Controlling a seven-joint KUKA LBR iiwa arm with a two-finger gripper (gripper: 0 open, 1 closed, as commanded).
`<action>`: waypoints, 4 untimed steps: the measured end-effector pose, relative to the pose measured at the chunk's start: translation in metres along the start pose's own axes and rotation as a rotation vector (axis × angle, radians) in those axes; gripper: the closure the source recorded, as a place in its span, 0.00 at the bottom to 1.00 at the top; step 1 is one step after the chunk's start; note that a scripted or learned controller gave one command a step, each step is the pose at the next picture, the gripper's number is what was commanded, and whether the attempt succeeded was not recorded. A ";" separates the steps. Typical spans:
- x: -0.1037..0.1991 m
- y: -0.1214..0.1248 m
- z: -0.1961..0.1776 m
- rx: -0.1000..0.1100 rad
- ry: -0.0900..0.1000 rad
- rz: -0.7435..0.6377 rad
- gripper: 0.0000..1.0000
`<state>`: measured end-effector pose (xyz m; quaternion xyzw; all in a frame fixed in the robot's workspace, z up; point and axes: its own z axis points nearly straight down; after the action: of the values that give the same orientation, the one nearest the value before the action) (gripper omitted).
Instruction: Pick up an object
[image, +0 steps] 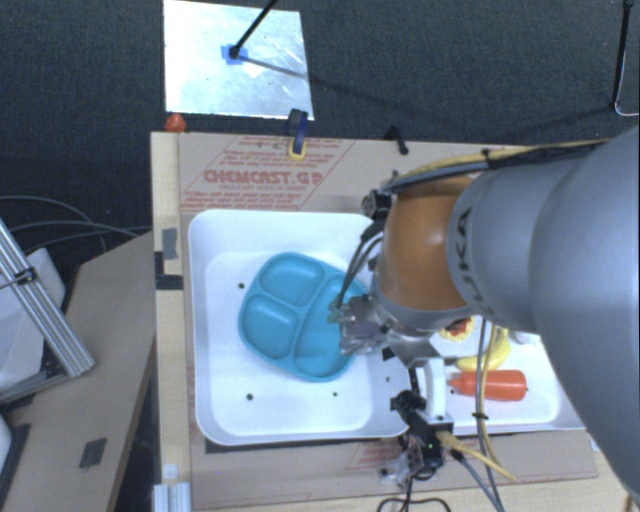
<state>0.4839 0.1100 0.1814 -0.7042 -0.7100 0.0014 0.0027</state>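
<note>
Robot arm (520, 240) reaches over a blue plate (293, 315) in the left bin (225, 410).

The plate, glossy turquoise with three compartments, lies tilted near the bin's right wall; the gripper (350, 325) sits at its right edge, grip state impossible to tell.

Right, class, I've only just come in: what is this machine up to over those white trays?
A grey robot arm with an orange band reaches in from the right, low over two shallow white bins. Its wrist sits over the right edge of a blue plastic divided plate lying in the left white bin. In the right white bin lie an orange carrot-shaped toy and something yellow, partly hidden. Whether anything is grasped cannot be seen.
</note>
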 end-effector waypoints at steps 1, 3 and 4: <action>-0.038 0.092 -0.013 -0.015 -0.003 0.009 1.00; -0.034 0.002 -0.049 -0.008 -0.002 0.009 1.00; -0.008 0.003 -0.088 -0.010 0.000 0.002 1.00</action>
<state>0.4870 0.1022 0.2695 -0.7050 -0.7092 -0.0020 -0.0010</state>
